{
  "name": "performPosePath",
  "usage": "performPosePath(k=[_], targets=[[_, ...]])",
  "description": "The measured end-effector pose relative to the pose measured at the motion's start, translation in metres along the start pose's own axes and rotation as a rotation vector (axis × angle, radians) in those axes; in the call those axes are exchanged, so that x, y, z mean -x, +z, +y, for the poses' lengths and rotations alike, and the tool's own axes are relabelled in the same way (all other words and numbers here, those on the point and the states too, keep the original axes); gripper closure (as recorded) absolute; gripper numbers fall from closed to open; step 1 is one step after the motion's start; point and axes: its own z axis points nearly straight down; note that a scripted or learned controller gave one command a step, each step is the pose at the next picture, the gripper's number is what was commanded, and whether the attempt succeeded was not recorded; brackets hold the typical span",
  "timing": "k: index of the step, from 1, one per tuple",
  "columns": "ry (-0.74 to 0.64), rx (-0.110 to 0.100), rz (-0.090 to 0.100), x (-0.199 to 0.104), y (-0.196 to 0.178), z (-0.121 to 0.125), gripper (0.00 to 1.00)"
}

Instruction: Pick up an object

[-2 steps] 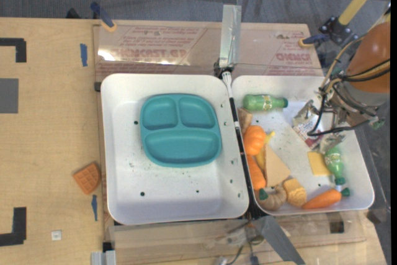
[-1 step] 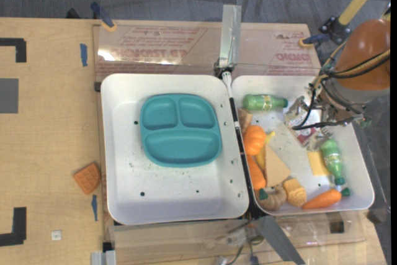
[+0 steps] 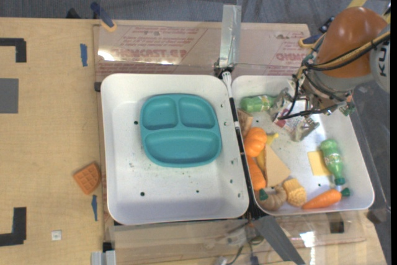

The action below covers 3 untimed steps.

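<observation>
Approach step, by my read: pincer point(image 3: 302, 124) sits low over the upper middle of the right bin point(image 3: 361, 166), and wires and glare hide its tips, so can't tell how far open it is or whether it has anything. Nearest candidates are the green veg point(image 3: 257, 103) just left of it, the orange pumpkin point(image 3: 255, 140) lower left and the green bottle point(image 3: 332, 157) lower right; carrot point(image 3: 322, 199) and corn point(image 3: 294, 191) lie along the bottom edge. Next move likely needs centring over one piece, dropping, closing, then lifting clear to confirm; the left bin point(image 3: 118, 152) has a teal tray point(image 3: 180, 130).
</observation>
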Motion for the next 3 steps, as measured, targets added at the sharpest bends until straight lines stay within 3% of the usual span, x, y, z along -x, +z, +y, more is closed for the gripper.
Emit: performPosePath(k=[1, 2, 3], targets=[[0.066, 0.021, 0.018, -0.021, 0.001, -0.063, 0.00], [-0.027, -0.001, 0.000, -0.113, -0.003, 0.043, 0.00], [-0.065, -0.002, -0.006, -0.024, -0.002, 0.073, 0.00]])
